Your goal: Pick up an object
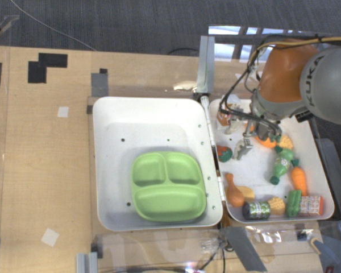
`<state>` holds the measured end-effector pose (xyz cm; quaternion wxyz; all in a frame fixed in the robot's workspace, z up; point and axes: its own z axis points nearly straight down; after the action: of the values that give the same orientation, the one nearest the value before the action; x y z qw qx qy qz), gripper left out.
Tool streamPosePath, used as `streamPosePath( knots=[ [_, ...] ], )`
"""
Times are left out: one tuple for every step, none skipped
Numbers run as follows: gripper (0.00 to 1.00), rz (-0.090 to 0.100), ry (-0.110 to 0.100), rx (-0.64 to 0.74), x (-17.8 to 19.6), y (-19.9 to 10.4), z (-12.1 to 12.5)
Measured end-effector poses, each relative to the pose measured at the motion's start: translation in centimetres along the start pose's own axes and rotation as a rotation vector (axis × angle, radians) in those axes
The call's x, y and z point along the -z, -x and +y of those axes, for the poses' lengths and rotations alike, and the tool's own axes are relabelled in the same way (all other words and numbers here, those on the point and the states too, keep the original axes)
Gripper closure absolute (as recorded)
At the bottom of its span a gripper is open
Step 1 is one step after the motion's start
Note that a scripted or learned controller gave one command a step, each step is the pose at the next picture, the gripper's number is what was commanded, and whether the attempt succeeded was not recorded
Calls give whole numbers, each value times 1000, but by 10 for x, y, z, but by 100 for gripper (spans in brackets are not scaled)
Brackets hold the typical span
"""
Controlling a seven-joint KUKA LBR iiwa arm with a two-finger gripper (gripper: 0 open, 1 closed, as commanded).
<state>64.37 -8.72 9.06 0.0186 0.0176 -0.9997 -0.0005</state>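
- The jaws hang low over the far half of the right bin (324, 169); whether they stand apart or together I cannot tell, and nothing shows between them.
- An orange piece (267, 143) lies just right of them, perhaps touching.
- A strawberry-like toy (224, 152) sits left of them, near the bin's left wall.
- A green bottle (279, 167) lies nearer and to the right.
- The left bin (111, 129) holds a green divided plate (168, 185).

Both bins white: left bin (111, 152), right bin (318, 169). Lime-green divided plate (168, 185) at 6 o'clock in left bin. Right bin: green bottle (279, 168), orange carrot (298, 179), yellow corn (277, 204), dark can (256, 210) with green label. Arm (312, 78) grey, orange band.
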Motion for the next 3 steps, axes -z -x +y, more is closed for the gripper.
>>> streamPosePath(
  knots=[
    [0,-51,-8,53,-3,-114,-47],
    [0,-54,-6,66,-2,-36,-42],
    [0,-50,-9,213,-1,8,-73]
  ],
)
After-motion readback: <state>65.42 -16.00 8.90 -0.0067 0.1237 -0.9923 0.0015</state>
